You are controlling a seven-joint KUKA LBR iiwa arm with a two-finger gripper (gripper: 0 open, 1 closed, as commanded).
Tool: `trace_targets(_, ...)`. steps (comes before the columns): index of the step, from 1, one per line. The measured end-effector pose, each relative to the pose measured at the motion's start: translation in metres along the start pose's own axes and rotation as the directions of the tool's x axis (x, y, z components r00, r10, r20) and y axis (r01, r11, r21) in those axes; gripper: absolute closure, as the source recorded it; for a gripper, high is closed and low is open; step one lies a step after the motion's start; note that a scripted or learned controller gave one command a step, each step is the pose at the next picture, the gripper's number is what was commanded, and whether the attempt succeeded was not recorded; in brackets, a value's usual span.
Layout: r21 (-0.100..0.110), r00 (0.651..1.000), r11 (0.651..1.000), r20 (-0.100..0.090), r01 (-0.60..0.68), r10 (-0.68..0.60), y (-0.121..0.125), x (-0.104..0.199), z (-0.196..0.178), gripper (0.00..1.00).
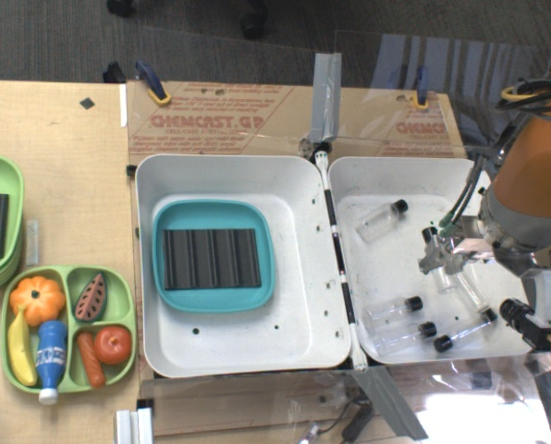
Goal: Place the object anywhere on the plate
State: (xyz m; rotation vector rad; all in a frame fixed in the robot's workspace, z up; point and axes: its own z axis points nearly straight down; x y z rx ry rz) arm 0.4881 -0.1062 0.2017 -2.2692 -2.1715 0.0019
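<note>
Two white bins, arm over the right one.
The gripper (439,255) sits low among clear black-capped vials (384,218); its grip state cannot be told. The teal plate (214,256) lies in the left bin (165,340).

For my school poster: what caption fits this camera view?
Robot gripper hovers over clear vials in the right bin; teal plate waits in the left bin.
</note>
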Motion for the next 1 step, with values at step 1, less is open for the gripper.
trace_targets(1,0.0,1.0,1.0,0.0,0.0,0.0,0.0,0.0,-0.0001,0.0)
